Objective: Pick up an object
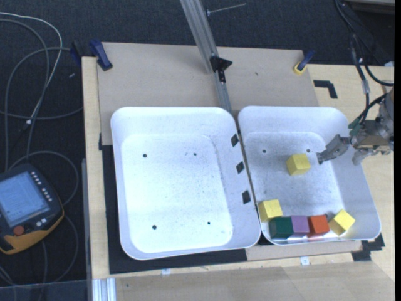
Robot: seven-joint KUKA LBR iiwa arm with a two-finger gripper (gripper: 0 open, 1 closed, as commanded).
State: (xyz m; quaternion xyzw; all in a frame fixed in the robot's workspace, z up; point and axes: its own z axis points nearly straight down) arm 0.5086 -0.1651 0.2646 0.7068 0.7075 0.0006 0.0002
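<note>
We see two white bins, left bin (175, 180) and right bin (301, 174), both speckled with fine dark dots. In right bin: yellow block (299, 164) near centre; at 6 o'clock, row of yellow cube (270, 209), green cube (281, 227), purple cube (301, 224), orange-red cube (319, 224), yellow cube at row's end (343, 221). Bench (163, 80) tan. Blue clamp (100, 54) at 11 o'clock, yellow clamp (304, 61) at 1 o'clock. Gripper (341, 148) grey.
</note>
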